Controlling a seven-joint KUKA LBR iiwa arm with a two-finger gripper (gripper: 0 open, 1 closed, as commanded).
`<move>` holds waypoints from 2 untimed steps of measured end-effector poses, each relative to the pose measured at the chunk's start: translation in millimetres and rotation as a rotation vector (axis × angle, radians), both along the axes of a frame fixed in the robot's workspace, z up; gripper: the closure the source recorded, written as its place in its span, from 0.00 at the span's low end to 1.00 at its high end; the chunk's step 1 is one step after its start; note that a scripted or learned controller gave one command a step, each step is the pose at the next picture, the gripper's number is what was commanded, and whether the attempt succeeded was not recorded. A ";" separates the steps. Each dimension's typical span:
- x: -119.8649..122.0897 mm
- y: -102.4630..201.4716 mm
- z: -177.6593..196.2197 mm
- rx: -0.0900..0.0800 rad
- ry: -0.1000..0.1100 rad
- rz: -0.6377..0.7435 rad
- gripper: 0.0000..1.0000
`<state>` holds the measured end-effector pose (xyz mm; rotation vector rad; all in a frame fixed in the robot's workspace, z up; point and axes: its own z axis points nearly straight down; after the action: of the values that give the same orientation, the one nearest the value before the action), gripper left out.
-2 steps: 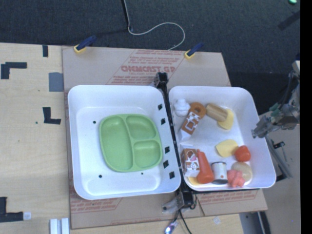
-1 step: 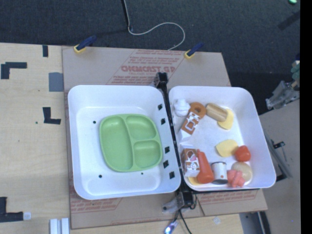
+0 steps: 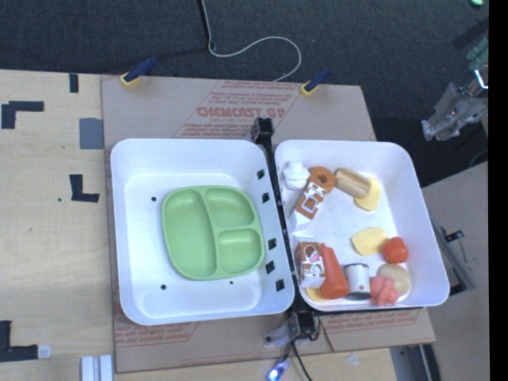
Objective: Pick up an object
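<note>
The robot sits pulled back at the upper right, well clear of the right bin (image 3: 413, 173) and above its far right corner. What shows of it is a grey, blurred piece of the end effector (image 3: 452, 117), tilted, hanging over the dark floor beyond the desk and apart from the bin's rim. Just above that, further from the bin, a teal-green part of the arm (image 3: 479, 50) pokes into sight. The picture is too soft there to make out finer detail of the tool.
</note>
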<state>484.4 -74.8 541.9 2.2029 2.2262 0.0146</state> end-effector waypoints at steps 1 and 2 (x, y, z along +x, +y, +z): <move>-1.8 -9.4 -135.0 0.001 0.028 -0.012 1.00; -0.5 82.9 -92.4 0.002 0.011 0.001 1.00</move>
<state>483.9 8.1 449.5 2.2081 2.2337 0.0046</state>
